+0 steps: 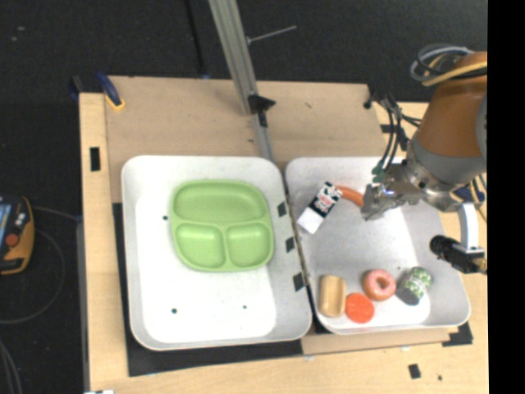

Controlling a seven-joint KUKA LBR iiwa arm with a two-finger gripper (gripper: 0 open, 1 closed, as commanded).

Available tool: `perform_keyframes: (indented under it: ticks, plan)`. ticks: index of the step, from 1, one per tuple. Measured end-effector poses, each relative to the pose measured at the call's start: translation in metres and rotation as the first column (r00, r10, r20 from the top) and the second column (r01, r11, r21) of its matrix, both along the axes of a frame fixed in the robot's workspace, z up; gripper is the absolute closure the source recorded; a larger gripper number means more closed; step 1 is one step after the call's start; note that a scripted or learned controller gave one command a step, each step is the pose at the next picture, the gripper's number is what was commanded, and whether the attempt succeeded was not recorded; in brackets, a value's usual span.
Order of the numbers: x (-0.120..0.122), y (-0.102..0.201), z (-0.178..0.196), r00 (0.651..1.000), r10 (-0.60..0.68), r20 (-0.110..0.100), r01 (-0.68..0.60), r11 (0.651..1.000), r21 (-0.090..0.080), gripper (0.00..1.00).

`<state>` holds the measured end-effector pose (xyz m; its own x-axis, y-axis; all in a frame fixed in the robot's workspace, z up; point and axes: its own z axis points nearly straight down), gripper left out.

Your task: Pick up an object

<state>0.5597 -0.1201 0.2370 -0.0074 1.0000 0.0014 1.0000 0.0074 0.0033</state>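
The gripper [375,205] hangs over the upper middle of the right bin [426,245], just right of an orange carrot-like piece [351,194] and a small white packet with red and black print [320,207]. Its fingertips point down and left, close to the orange piece. Along the front of this bin lie a tan bread-like roll [330,295], a red-orange round piece [358,308], a pink doughnut [378,284] and a green and grey ball [415,285].
The left bin [148,302] holds a green three-compartment plate [221,224]. A grey metal post [238,56] slants from the back down to between the bins. The arm's orange and grey body [451,134] and cables fill the right side.
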Motion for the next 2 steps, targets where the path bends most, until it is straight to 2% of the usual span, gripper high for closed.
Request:
perform_keyframes:
  ticks: [2]
  plan:
    - [-0.004,0.104,0.021,1.000,0.001,0.000,-0.001,1.000,0.000,1.00]
